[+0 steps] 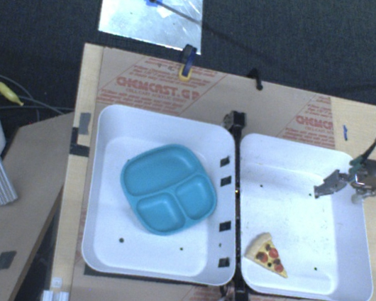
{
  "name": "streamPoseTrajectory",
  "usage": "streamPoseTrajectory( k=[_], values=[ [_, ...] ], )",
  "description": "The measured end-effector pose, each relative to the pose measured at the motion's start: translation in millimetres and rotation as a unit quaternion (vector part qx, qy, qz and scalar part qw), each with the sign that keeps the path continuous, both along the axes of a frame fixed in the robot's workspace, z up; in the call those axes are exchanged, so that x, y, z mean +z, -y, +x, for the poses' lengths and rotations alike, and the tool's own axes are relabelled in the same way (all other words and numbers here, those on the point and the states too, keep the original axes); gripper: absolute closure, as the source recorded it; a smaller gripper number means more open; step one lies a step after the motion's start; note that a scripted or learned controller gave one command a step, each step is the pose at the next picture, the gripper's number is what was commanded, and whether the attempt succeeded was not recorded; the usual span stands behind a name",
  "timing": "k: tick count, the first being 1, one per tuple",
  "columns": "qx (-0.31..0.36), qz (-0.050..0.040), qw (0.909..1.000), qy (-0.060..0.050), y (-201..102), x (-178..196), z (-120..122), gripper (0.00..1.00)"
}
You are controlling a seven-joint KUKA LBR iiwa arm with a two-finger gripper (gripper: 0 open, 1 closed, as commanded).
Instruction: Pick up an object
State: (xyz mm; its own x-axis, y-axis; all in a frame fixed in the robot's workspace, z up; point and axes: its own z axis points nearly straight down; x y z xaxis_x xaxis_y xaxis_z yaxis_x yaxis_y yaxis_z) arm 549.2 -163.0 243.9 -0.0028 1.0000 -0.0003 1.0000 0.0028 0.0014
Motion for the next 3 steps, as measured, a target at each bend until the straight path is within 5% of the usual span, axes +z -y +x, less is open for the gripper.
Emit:
streamPoseTrajectory(
  k=[1, 2, 3],
  values=[
    [0.001, 0.0021, 1.0000, -0.005, -55.6, -163.9, -34.6, 0.00],
    [0.005, 0.0010, 1.0000, 0.008, -115.3, -19.3, -17.9, 0.00],
    [0.005, 0.0019, 1.0000, 0.003, -187.5, 27.2, -2.1, 0.00]
  ],
)
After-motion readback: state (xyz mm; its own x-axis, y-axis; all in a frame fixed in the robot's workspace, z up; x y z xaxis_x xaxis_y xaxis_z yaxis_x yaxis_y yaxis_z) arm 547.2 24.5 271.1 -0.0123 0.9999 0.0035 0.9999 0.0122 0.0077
